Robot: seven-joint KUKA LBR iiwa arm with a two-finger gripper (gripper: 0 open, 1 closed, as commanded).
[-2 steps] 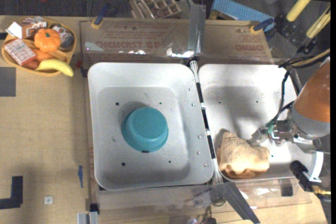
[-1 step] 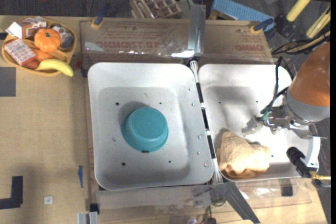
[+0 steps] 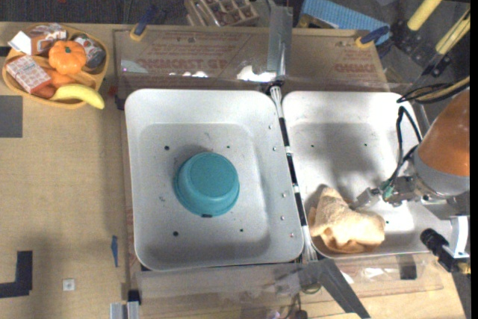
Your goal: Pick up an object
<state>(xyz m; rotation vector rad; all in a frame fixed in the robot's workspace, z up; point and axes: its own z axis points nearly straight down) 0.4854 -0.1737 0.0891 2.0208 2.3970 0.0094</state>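
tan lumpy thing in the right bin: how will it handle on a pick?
The tan object looks soft and crumpled, so it will probably deform under a pinch. Its lumpy, flattish shape suggests it won't roll. It lies against the right bin front wall, which may hinder approach.

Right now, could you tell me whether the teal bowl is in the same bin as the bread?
No, the teal bowl sits in the left bin, while the bread lies in the right bin.
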